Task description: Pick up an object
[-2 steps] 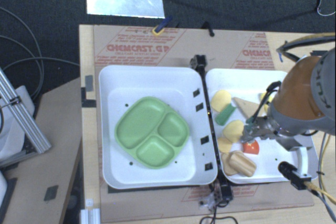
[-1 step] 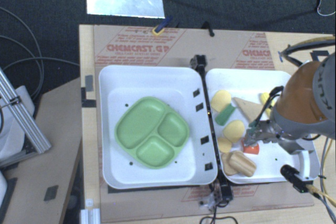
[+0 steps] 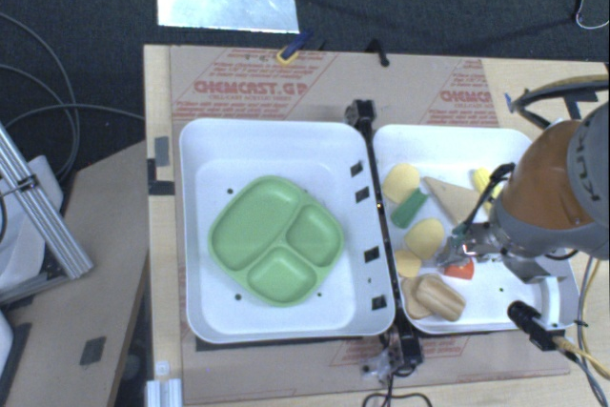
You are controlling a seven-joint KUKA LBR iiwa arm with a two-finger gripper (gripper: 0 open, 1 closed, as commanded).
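Here's the tabletop (image 3: pixel 324 76), covered with a brown sheet printed in red lettering (upside down from this angle). Directly on it sit two shallow white bins side by side, touching along the middle: the left bin (image 3: pixel 205 148) and the right bin (image 3: pixel 448 136). A small yellow-and-blue clip (image 3: pixel 294 50) lies at the far edge.

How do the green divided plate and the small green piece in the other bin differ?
The green divided plate is large, pale green, and lies alone in the left bin. The small green piece is darker, elongated, and sits among yellow and tan pieces in the right bin. Both are green.
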